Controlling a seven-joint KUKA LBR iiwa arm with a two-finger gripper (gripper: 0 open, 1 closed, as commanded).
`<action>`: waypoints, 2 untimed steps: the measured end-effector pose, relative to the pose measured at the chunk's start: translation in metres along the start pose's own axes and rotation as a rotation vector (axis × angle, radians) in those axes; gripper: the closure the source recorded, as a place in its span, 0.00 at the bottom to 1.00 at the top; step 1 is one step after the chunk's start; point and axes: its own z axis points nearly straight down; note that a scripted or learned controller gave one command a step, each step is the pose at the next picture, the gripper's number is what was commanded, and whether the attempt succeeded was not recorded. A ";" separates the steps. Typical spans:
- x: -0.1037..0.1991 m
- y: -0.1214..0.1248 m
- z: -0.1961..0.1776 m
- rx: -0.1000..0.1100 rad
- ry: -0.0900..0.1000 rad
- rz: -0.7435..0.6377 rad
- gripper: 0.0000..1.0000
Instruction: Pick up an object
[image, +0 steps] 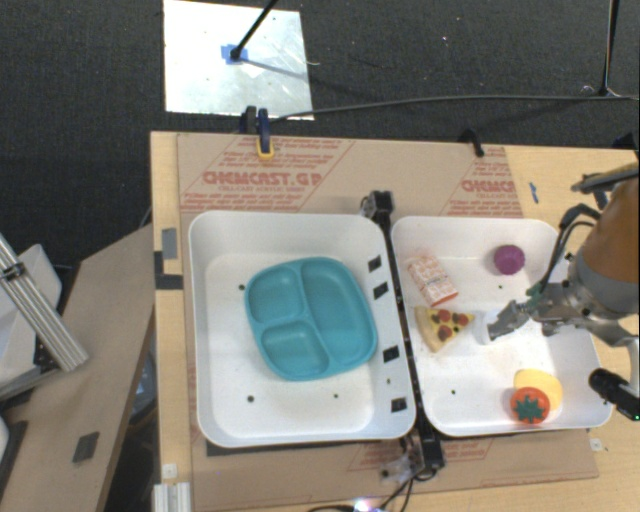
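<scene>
Your arm (610, 250) comes in from 3 o'clock and hangs over the right bin (470, 425), its gripper (503, 322) sitting low near that bin's middle. You cannot tell from this angle how the jaws stand, and nothing shows between them.

Around the gripper you have four things to choose from. Just at its 9 o'clock lies a pizza slice toy (443, 326), close to the tip but whether touching is unclear. At the slice's 12 o'clock sits a small pink-and-white packet (430, 279). A purple ball (509, 259) rests at the gripper's 12 o'clock, near the bin's far wall. At 5 o'clock, a yellow-and-orange toy with a green top (533, 396) stands by the near rim.

In the left bin (215, 400) you see a teal divided plate (309, 316), well apart from the arm. Both bins rest on the bench (330, 165).
</scene>
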 end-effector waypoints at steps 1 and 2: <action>0.000 -0.002 0.042 -0.001 0.000 0.000 0.00; -0.001 -0.001 0.029 -0.006 -0.002 -0.001 1.00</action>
